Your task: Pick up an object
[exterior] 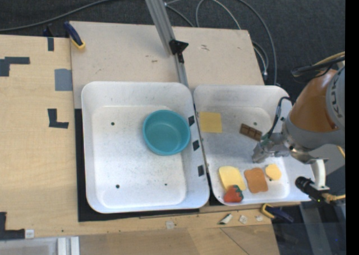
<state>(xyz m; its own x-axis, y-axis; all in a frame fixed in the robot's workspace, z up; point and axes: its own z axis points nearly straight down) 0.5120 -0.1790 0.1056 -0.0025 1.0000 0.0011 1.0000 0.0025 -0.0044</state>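
Your gripper [263, 151] hangs low in the right bin [235, 94], just above the toast slice [256, 180]; whether it's clenched, I cannot tell; the toast looks light, stiff, thin; pinch across its edges.

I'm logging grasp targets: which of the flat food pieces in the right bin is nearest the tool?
The small round yellow piece, just below the tool. The orange-brown toast-like slab is slightly farther; the yellow cheese square is farthest.

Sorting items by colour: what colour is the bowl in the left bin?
Teal blue; the bowl shows plainly in the camera view.
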